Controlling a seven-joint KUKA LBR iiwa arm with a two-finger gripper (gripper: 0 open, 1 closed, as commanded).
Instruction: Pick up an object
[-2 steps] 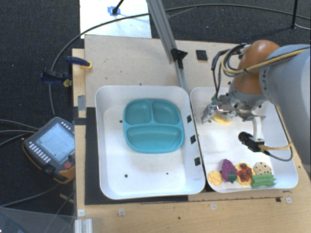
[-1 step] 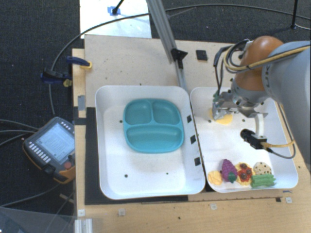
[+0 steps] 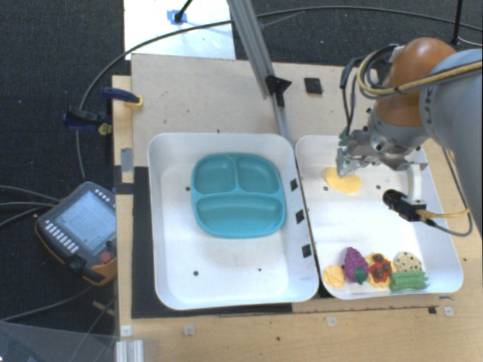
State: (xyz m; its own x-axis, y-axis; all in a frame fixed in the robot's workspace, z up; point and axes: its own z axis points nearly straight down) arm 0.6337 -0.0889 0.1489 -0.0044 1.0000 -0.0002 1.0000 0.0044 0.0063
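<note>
Two shallow white bins side by side on the surface. In the left bin: a teal divided plate, three compartments, lying flat near the bin's middle, nothing in its compartments. In the right bin: a flat yellow piece in the far half, and a cluster along the near wall — a small round yellow piece, a purple grape-like bunch, a red and orange piece, a pale speckled cookie and a green piece, all pressed close together, several touching.

Yellow piece: oval, smooth, pale butter colour, lying flat on the bin floor, well apart from the cluster, near the divide between the bins. Far edge partly covered by the arm's tool.

Gripper directly over that far edge, reaching in from the right below the orange band of the grey arm. Jaws pointed down at the yellow piece; cannot tell whether spread or closed, nor whether touching the piece. A black cable fitting hanging just right of the yellow piece, above the bin floor.
</note>
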